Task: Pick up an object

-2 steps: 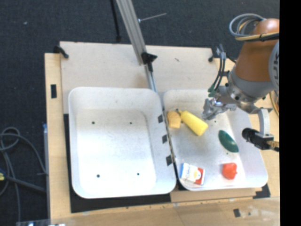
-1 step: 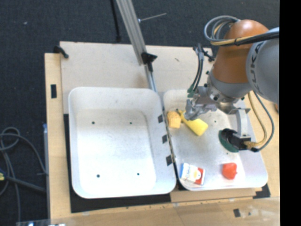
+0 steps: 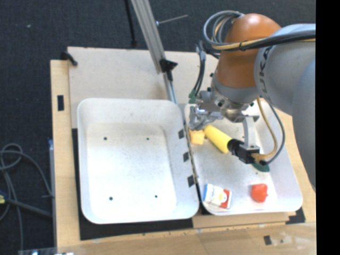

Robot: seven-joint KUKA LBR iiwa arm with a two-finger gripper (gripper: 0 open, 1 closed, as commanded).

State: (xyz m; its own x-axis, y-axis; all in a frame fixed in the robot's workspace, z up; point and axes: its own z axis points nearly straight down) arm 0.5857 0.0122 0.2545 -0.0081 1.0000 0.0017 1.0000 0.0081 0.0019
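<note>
Beside the right bin's (image 3: 295, 194) left wall, the tool (image 3: 197, 122) hangs above a yellow block (image 3: 197, 137), grip unreadable.

Even, fairly bright light falls from above, and the 2 white bins (image 3: 133, 158) sit near overexposure with soft, faint shadows. The dark floor (image 3: 32, 15) at upper left shows little detail. The whole frame is slightly soft and grainy.

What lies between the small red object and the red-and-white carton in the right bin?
Only bare white bin floor separates the small red object from the red-and-white carton.
</note>
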